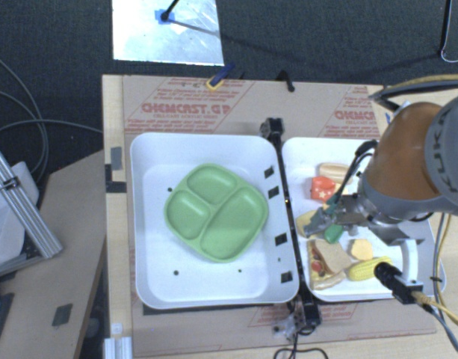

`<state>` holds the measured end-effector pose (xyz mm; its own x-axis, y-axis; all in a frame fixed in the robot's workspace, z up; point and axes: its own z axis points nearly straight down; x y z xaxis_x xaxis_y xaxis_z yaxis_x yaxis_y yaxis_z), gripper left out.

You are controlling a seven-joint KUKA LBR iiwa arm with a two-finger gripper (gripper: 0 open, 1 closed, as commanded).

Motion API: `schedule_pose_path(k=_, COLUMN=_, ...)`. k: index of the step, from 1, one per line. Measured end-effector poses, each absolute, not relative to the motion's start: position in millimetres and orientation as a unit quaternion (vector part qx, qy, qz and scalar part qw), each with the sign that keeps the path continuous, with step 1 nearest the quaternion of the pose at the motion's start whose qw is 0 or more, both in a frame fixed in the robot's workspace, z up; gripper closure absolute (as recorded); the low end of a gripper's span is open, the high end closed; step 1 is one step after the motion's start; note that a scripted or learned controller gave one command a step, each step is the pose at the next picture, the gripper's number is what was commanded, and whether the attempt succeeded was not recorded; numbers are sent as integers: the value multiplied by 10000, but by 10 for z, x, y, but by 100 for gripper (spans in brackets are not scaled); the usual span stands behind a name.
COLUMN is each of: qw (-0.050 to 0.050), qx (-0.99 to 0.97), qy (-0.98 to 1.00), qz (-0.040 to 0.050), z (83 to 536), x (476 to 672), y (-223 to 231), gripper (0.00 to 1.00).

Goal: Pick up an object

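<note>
The right bin [303,152] holds several toy foods: a tan bun [332,170], a red piece [321,189], a sandwich [329,261], a yellow block [361,249] and a yellow corn-like piece [363,269]. My gripper [323,224] hangs low over the middle left of this bin. A small green piece [333,235] sits right at its tip, and a pale yellow piece [307,220] lies just left of it. Whether the green piece is held is hidden from view. The grey and orange wrist covers the bin's right part.
The left bin [150,155] carries a green divided plate [216,212] in its middle. A black divider [283,200] runs between the bins. Cardboard [191,103] lies under both bins, with a shiny sheet [169,21] on the floor behind.
</note>
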<state>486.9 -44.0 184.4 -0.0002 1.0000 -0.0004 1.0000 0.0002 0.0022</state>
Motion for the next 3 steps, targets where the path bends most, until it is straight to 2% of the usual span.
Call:
schedule_pose_path(k=1, qw=7, qx=7068, qy=7074, qz=9, z=1844, x=4869, y=-431, gripper=0)
schedule_pose_path(k=2, qw=17, qx=7054, qy=7088, qz=21, z=1952, x=4883, y=-429, gripper=100)
schedule_pose_path(k=3, qw=-7, qx=7038, qy=7104, qz=12, z=1837, x=4869, y=98, gripper=100)
